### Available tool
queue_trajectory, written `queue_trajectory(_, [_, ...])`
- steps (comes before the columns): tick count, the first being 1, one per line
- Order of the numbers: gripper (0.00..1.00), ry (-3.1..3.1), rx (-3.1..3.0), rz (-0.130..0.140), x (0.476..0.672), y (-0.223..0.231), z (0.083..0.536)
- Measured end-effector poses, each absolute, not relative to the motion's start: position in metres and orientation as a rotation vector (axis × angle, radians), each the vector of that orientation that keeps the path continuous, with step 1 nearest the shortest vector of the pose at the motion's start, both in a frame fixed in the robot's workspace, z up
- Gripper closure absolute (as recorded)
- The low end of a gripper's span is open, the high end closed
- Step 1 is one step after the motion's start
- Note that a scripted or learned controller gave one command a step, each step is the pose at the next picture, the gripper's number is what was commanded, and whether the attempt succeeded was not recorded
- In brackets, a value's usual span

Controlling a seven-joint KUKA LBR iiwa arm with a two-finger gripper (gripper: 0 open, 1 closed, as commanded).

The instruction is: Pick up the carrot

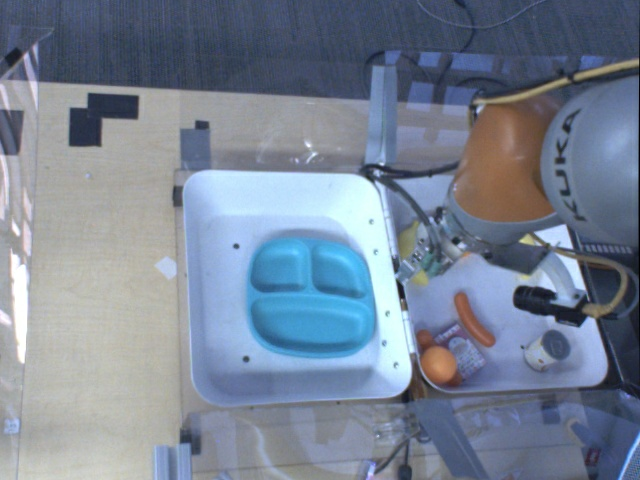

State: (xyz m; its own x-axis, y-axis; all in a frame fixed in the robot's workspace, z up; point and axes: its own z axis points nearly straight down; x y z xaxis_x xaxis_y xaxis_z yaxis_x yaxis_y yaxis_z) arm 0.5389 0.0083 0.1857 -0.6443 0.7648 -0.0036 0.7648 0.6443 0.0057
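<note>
1. You look down from one fixed camera above the bench [100,268], tilted at a slant
2. It frames both white bins: left bin [215,368] whole, right bin [580,373] partly under the arm [560,158] entering from the right

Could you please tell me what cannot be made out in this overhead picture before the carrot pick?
- End effector: under the arm's orange band in the camera view; finger state unreadable.
- Right bin: its upper part is covered by the arm.
- Yellow item: mostly hidden by the end effector; identity unclear.
- Carrot: visible, lying free.
</note>
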Motion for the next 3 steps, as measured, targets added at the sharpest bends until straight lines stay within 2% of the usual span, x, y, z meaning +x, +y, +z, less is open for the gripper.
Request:
queue_trajectory(1, [1.0,3.028,0.806,0.005,0.558,-0.002,0.186])
queue_trajectory(2, [1.0,2.726,1.552,0.006,0.569,0.045,0.209])
queue_trajectory(3, [1.0,2.322,2.114,0.003,0.576,0.11,0.184])
